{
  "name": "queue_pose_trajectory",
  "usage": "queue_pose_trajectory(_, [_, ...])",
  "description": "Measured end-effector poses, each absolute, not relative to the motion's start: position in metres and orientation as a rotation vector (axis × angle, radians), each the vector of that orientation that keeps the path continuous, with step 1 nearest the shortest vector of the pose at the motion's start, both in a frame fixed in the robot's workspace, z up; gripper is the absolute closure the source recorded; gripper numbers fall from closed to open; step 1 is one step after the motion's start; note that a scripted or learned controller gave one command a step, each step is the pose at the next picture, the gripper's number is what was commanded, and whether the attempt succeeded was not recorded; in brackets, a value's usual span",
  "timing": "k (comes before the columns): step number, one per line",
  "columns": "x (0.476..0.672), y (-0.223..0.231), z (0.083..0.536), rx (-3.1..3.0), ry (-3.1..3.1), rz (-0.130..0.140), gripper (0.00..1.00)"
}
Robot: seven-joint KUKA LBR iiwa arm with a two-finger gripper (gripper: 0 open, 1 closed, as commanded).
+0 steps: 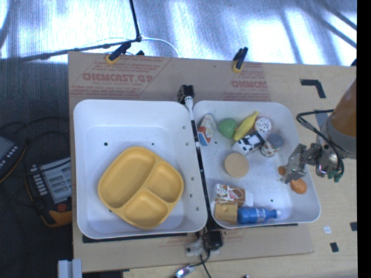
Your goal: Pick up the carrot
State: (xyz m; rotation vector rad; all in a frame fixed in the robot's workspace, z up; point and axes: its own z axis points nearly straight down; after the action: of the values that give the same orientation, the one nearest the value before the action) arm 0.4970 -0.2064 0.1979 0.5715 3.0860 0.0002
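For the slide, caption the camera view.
Gripper poised over the carrot in the right bin.

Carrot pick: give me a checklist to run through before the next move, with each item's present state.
1. Carrot in view at right bin's right side: ok.
2. Gripper over the carrot: ok.
3. Carrot between the fingers: cannot tell.
4. Carrot lifted off the bin floor: cannot tell.
5. Neighbours clear of the carrot; round cookie and blue bottle lie apart: ok.
6. Yellow tray in left bin, out of the way: ok.
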Motion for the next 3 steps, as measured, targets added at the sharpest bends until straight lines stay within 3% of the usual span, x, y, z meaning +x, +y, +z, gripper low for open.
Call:
queue_pose_trajectory(1, [0.484,-0.223,0.144,0.935,2.999,0.0,1.0])
queue_pose_trajectory(2, [0.484,-0.223,0.129,0.441,3.111,0.0,1.0])
queue_pose_trajectory(3, [0.508,-0.223,0.194,1.088,2.945,-0.001,1.0])
